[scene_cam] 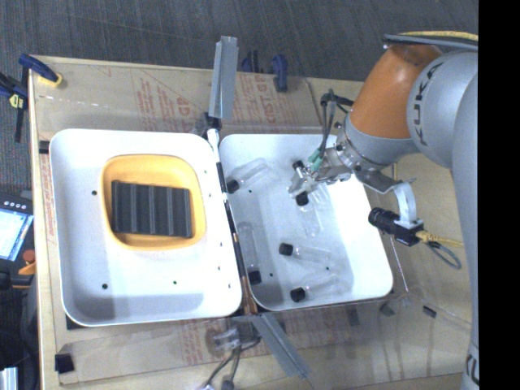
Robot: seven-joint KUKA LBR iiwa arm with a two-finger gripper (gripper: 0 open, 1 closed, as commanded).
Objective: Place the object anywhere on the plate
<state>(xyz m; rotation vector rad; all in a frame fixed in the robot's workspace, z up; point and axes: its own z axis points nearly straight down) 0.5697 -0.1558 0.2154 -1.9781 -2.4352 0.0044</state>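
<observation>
Bottles (313, 258) of clear plastic in the right bin (370, 275) look light and slippery; best grip is mid-body. Hand (307, 179) hovers there; whether spread, I cannot tell. Plate (153, 201) waits left.

Tool (304, 187) finger state (over clear bottles (313, 258)) unreadable.

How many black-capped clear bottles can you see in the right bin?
5, possibly more, since clear plastic is hard to see: one upper left, one under the gripper, one at the left wall, one mid-bin, one near the front.
</observation>
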